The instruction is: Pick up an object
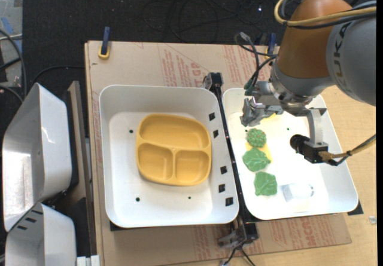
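The worktop [161, 64] carries two white bins side by side. The left bin [114, 103] holds a yellow plate [173, 148] with three compartments, and it lies well apart from the hand. The arm [311, 26] reaches in from the right and hangs over the far part of the right bin [335, 187]. So anything in the right bin is the nearer choice.

The hand [252, 114] stands over the far left part of this bin, close to the wall between the two bins. From this view I cannot tell if it is spread or pressed together, and I see nothing held in it.

Three green pieces lie in a row on the bin floor, and the row runs from the hand toward the near rim. The top green piece [257, 137] is the closest one. It lies just beside the hand, on the side of the near rim, almost straight along the row. It looks roundish and bumpy, with no clear long axis, so I judge that the turn of the hand matters little for it.

The middle green piece [256, 159] almost touches it, and the low green piece [265, 184] lies further on. A small pale thing [297, 190] lies to the right of that one.

I judge that the coming move is a short shift toward the near rim and then a descent. How high the hand hangs above the floor I cannot tell.
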Controlling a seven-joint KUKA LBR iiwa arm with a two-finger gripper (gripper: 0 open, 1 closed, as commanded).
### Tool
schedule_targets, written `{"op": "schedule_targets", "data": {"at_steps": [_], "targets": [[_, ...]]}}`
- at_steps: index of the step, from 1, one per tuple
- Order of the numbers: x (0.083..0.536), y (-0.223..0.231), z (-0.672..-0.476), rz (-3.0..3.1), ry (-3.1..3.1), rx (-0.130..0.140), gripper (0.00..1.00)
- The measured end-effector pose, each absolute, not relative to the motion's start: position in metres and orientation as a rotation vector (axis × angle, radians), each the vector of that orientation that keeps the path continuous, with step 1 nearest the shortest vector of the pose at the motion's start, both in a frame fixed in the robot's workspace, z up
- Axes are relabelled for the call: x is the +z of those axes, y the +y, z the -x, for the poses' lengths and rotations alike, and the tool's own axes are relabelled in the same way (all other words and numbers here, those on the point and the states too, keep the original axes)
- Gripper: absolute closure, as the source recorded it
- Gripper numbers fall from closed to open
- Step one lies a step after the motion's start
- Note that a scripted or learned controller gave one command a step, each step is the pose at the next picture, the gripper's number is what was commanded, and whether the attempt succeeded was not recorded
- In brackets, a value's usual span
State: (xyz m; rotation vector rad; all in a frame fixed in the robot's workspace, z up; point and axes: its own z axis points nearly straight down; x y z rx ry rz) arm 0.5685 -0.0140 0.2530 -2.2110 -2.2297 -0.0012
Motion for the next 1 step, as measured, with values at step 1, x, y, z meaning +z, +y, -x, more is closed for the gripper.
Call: {"op": "schedule_targets", "data": {"at_steps": [1], "targets": [[0.2448,0.0409,-0.5523,2.209,-2.229,0.001,1.00]]}}
